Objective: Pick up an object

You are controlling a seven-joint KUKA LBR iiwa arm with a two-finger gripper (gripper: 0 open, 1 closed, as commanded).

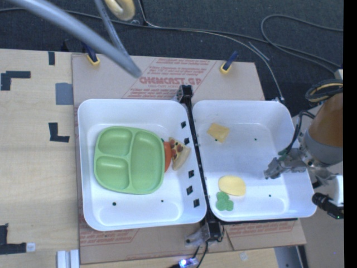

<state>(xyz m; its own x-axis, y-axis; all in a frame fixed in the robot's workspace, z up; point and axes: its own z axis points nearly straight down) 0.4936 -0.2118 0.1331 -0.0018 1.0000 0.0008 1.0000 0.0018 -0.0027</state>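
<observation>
The right bin (254,113) holds three small objects. A pale yellow wedge (218,132) lies near its far left corner, a yellow oval piece (231,186) sits toward the front, and a small green leafy piece (225,202) touches the oval's front edge. My gripper (274,169) hangs low over the right part of this bin, about a hand's width right of the yellow oval, with nothing seen in it. The left bin (134,216) holds a green divided plate (129,159), with a pizza-slice toy (176,152) against the plate's right rim.
The arm's grey wrist and orange band (329,121) come over the right bin's right wall. Black clips (189,175) join the two bins along the middle. A grey pole (72,24) crosses the top left, and cables (262,54) run behind the bins.
</observation>
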